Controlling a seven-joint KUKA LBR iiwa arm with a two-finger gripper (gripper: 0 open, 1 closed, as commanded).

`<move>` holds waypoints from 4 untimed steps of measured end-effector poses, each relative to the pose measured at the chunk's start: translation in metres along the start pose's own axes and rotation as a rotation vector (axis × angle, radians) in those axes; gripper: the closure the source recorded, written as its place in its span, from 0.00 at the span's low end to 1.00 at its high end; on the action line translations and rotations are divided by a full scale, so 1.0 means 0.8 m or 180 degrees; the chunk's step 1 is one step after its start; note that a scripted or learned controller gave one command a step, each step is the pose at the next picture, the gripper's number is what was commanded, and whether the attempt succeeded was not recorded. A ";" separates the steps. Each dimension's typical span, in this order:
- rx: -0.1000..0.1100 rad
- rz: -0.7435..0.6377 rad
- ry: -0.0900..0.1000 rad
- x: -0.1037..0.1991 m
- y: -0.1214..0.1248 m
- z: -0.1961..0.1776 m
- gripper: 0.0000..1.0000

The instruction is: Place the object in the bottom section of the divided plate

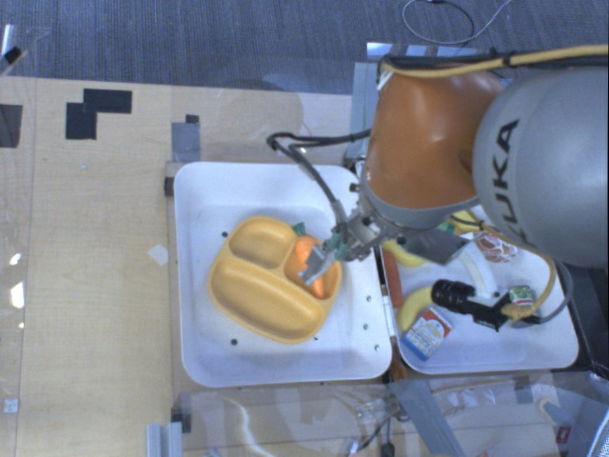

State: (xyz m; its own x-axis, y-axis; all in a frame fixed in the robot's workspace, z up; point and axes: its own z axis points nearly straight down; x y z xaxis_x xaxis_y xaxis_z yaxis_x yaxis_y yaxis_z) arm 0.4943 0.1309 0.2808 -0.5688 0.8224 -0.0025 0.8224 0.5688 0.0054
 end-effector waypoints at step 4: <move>0.0007 0.1351 0.0000 0.038 0.110 0.028 0.00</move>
State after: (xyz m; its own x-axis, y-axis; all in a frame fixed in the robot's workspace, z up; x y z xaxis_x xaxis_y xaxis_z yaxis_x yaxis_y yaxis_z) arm 0.5500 0.2061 0.2587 -0.1796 0.9837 -0.0006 0.9837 0.1796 0.0036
